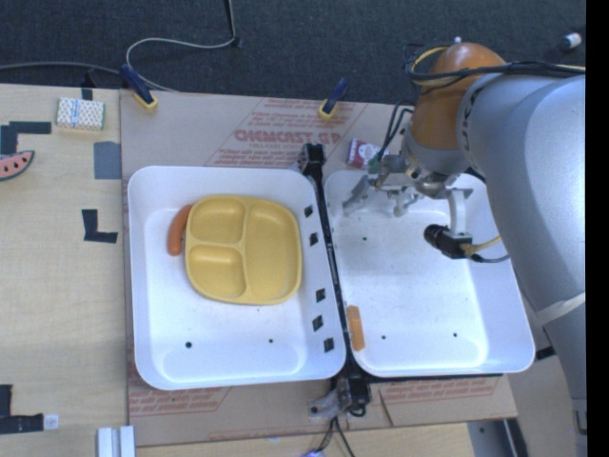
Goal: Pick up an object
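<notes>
A yellow divided plate (244, 248) lies in the left bin (228, 350). An orange sausage-shaped piece (176, 231) rests against the plate's left rim. A small orange piece (355, 327) lies at the near left edge of the right bin (447, 331). My gripper (379, 199) hangs over the far left corner of the right bin, well away from all three. Its fingers (356, 199) are spread open with nothing between them.
The grey arm (533, 160) covers the right bin's far right side. Black clips (319, 255) line the divider between the bins. A small packet (360, 152) lies behind the bins, with two clamps (333, 98) on the cardboard's far edge. A sponge (80, 113) sits far left.
</notes>
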Available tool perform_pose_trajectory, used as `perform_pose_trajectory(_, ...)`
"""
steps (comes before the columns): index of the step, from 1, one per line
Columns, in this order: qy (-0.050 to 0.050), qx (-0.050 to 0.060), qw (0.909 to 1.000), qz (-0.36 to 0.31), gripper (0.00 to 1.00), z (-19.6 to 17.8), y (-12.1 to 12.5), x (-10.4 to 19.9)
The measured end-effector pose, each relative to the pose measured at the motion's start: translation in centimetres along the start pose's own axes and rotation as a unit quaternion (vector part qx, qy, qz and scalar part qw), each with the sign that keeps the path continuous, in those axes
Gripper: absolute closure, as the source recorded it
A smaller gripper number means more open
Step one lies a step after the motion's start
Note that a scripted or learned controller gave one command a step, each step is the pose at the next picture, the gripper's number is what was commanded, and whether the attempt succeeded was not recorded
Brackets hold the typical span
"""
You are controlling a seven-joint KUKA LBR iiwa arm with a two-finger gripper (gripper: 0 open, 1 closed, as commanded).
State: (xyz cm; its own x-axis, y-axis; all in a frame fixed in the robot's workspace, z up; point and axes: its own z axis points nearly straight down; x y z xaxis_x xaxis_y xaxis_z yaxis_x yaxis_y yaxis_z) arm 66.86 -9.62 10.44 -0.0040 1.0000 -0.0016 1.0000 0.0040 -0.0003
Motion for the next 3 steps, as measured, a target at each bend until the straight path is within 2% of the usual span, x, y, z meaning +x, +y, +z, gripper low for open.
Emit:
perform_pose_trajectory(1,0.000,0.000,1.0000,0.002,0.00,1.9,-0.7,0.2)
perform_pose_trajectory(2,0.000,-0.001,1.0000,0.002,1.00,0.9,-0.7,0.2)
perform_pose_trajectory(3,0.000,-0.001,1.0000,0.002,0.00,0.9,-0.7,0.2)
